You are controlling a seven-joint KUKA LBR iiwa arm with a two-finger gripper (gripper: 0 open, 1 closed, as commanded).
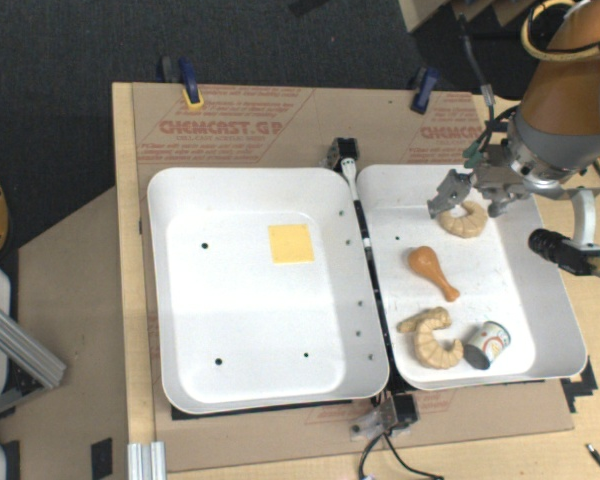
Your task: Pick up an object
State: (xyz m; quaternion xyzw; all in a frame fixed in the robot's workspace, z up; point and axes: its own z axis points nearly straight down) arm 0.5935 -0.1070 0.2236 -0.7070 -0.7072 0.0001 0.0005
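Reaching in from the right, the grey arm holds its end effector [472, 196] low over the far part of the right bin [540, 363], its fingers spread open either side of a tan ring-shaped pastry [464, 221] that lies on the bin floor, not lifted. Nearer the camera in the same bin lie a toy drumstick [433, 271], a curled croissant-like piece [430, 336] and a small tipped can [486, 345]. A yellow square slice [291, 243] lies alone in the left bin [180, 298] on the desk [130, 168].

Cheese slice [291, 243] left bin [180, 298]; drumstick [433, 271] right bin [540, 308].
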